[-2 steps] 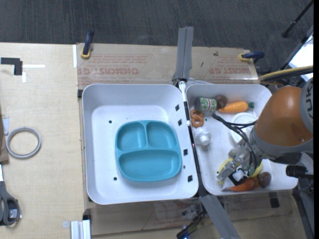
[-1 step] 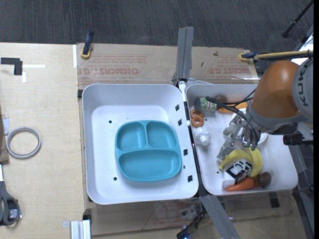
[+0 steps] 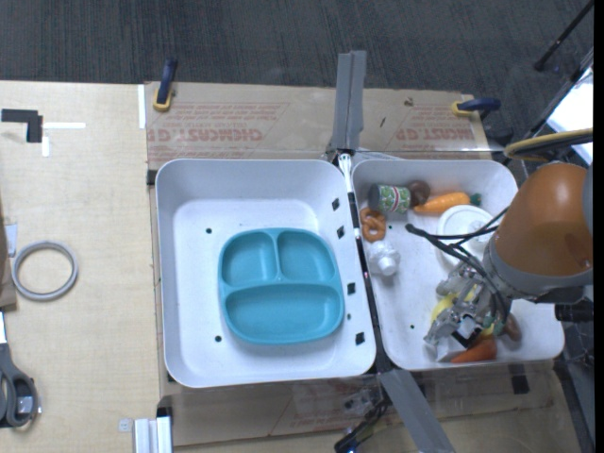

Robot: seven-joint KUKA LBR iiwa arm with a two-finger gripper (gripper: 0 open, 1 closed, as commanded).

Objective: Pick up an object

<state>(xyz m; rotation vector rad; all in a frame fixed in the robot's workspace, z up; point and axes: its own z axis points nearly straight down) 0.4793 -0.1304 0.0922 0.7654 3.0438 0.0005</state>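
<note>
My gripper (image 3: 456,321) reaches down into the right bin (image 3: 406,347), near its front right corner, under the arm's orange band (image 3: 550,217). Right beside its tip lie an orange carrot-like piece (image 3: 475,350) and a small dark brown object (image 3: 511,327). Farther back in the same bin are a green can (image 3: 394,197), an orange carrot (image 3: 442,202), a white round plate (image 3: 465,226), a pretzel-like ring (image 3: 374,225) and a small grey lump (image 3: 383,264). Nothing is visibly held between the fingers.
The left bin (image 3: 179,281) holds a blue divided tray (image 3: 280,285). On the wooden bench to the left lie a roll of tape (image 3: 42,270) and scissors (image 3: 17,394). Cables run from the arm across the right bin.
</note>
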